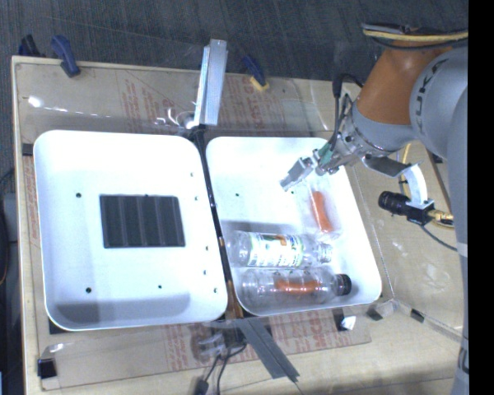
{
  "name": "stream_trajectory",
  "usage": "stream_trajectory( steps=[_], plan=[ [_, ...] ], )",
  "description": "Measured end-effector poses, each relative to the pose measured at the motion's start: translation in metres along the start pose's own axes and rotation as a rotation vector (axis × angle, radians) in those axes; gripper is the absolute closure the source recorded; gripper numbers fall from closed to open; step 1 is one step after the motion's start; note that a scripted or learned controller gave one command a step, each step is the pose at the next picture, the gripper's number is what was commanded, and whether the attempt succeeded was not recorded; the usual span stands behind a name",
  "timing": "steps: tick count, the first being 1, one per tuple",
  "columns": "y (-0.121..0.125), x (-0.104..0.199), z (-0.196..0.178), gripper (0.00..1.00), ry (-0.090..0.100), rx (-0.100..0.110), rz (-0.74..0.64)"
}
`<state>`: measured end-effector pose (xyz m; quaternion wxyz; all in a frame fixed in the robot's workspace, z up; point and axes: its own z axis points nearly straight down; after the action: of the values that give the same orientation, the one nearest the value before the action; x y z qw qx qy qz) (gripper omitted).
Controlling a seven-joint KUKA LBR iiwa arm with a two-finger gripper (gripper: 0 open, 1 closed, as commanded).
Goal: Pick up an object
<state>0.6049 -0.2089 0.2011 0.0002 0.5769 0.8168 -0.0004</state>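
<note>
The right bin (pixel 255 171) holds an orange tube-like object in clear wrap (pixel 320 210) near its right wall. Two clear plastic bottles lie along the front: one with a white and yellow label (pixel 273 249), one with an orange label and black cap (pixel 295 286). My gripper (pixel 300 171) hangs over the right bin's back right part, just above and left of the orange object's far end. I see nothing between its fingers, which point down and left.
The left bin (pixel 66 220) holds a dark ribbed rectangular pad (pixel 142 220). A metal bar (pixel 211 85) stands upright behind the seam between the bins. Blue clamps (pixel 64 54) hold the board at the back edge.
</note>
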Motion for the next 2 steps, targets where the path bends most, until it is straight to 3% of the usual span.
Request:
stream_trajectory(
  steps=[1,2],
  plan=[
    [-0.0158,0.0057,-0.0115,0.0,0.003,0.003,-0.049],
    [-0.0159,0.0057,-0.0115,0.0,0.003,0.003,-0.049]
  ],
)
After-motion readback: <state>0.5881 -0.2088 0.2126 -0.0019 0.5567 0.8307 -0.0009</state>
